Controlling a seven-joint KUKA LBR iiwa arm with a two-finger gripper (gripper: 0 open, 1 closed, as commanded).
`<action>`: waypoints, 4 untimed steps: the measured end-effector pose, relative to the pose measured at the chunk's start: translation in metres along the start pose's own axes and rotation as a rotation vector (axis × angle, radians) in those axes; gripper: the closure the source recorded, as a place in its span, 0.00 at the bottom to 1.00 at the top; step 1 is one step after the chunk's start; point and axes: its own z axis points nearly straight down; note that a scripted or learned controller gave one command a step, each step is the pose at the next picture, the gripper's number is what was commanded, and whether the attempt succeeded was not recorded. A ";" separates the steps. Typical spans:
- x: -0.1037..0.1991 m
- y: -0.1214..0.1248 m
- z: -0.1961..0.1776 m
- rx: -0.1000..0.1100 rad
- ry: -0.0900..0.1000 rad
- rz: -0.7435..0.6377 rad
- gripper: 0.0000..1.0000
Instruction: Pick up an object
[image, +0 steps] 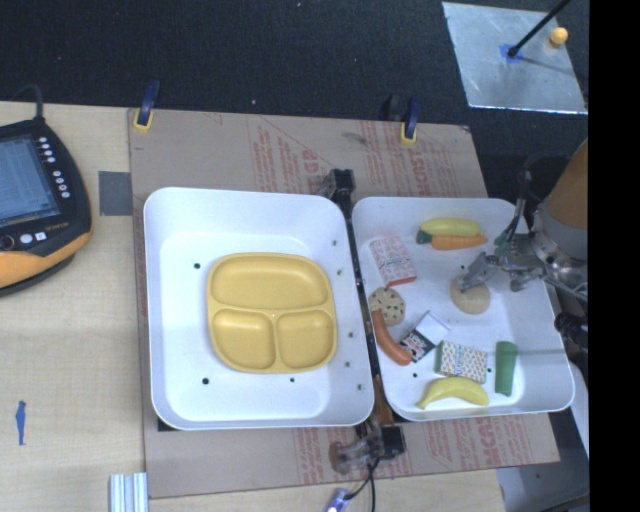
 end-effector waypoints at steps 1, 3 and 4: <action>0.025 0.070 0.030 -0.002 0.001 0.001 0.00; 0.026 0.008 0.029 0.000 -0.001 -0.002 0.00; 0.024 0.011 0.014 -0.009 -0.004 -0.004 1.00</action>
